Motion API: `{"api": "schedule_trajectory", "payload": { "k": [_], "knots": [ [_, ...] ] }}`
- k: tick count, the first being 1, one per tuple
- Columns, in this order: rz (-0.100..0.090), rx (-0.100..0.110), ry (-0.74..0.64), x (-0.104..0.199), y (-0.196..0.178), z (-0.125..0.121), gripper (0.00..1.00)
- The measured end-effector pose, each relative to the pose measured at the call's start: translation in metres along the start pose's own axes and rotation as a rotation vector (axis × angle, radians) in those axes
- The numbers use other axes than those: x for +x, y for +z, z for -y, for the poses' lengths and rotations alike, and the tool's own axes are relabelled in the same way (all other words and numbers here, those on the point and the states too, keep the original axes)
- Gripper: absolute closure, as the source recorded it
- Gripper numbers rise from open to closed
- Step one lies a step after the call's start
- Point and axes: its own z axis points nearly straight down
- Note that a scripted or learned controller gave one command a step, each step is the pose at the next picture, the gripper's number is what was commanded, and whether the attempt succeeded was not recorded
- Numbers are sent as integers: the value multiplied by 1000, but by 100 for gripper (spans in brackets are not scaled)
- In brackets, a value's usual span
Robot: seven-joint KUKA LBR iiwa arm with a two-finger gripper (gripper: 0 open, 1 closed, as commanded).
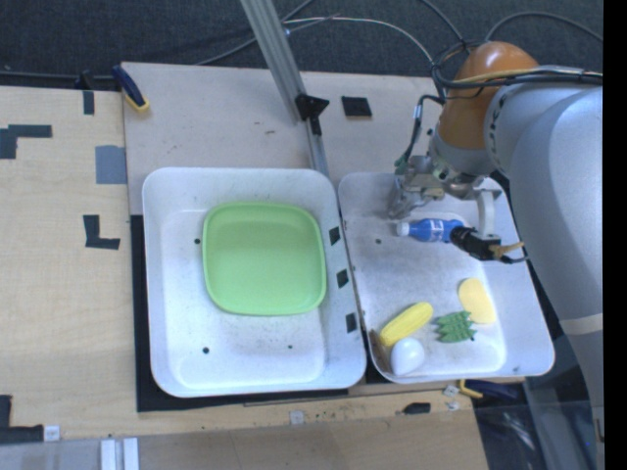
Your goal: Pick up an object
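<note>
pale wooden tabletop [59, 262] carries two shallow white plastic bins side by side, with dark floor and cables behind. the tool [404, 202] hangs at the far end of the right bin [524, 346], under the grey arm's orange band [487, 67]; whether its fingers are apart or together i cannot tell, and nothing shows between them. just beside the tool, toward the near edge, lies a small blue plastic bottle with a white cap [429, 230] on its side, close to but not clearly touching it. further toward the near end of that bin sit a pale yellow rounded piece [477, 300], a green spiky leaf-shaped toy [456, 327], a yellow toy corn cob [406, 321] and a white egg-shaped thing [407, 356] just beside the cob. well off to the tool's side, the left bin [171, 292] holds a light green square plate [265, 258].
</note>
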Motion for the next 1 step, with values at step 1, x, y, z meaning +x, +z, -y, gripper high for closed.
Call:
{"api": "schedule_trajectory", "payload": {
  "k": [1],
  "knots": [
    [0, -4, 1, -5, -44, 1, 100]
  ]
}}
